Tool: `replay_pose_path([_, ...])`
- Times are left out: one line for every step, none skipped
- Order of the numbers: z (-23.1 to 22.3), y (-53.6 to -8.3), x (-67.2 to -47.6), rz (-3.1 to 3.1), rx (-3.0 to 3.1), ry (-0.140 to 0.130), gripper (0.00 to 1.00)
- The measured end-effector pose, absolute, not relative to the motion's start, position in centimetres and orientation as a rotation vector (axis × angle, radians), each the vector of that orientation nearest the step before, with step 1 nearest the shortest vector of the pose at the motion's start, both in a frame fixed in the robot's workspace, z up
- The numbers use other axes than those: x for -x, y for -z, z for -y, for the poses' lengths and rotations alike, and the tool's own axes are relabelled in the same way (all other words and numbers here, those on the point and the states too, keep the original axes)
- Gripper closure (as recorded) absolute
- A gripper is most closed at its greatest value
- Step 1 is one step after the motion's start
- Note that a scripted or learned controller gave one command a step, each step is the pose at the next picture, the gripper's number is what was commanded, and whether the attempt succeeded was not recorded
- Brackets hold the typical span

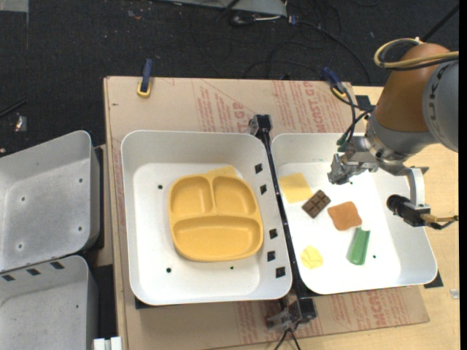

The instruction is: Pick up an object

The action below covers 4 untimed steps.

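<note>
While the gripper (341,172) hangs above, grip unreadable, green cylinder (357,246) lies near-vertical, slightly tilted, beside orange slab (344,215).

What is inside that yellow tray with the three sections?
Nothing lies in the yellow tray: all three sections show bare plastic. It sits in the left bin on a pale yellow sheet, of which one corner peeks out; the tray covers the rest.
</note>
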<state>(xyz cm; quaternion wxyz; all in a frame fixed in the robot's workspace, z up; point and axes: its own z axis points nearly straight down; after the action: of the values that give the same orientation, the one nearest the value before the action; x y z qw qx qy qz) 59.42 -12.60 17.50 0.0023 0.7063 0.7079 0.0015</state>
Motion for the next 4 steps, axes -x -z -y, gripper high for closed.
replay_pose_path([12.6, -22.8, -59.5, -2.222, -2.216, -0.004, 1.0])
replay_pose_path([12.6, -22.4, -59.6, -2.223, -2.218, 0.0, 1.0])
replay_pose_path([6.5, -23.3, -60.5, -2.23, -2.212, -0.004, 1.0])
replay_pose_path([0.5, -24.0, -61.3, -2.231, -2.211, -0.003, 1.0])
